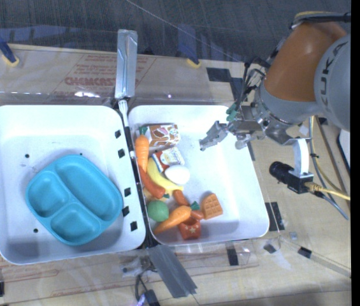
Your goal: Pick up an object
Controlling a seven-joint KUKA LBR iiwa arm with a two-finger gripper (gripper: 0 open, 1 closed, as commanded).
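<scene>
Nothing picked yet: the gripper (pixel 210 139) hangs open and empty at three o'clock of the toy food (pixel 170 183).

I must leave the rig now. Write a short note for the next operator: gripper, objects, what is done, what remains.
Gripper: above the right bin, upper part, holding nothing that I can see.
Objects: toy food piled along that bin's left side, such as a carrot, banana, white egg and waffle. Blue tray lies in the left bin.
Done: nothing picked.
Left: descend, grasp one object, lift.
</scene>
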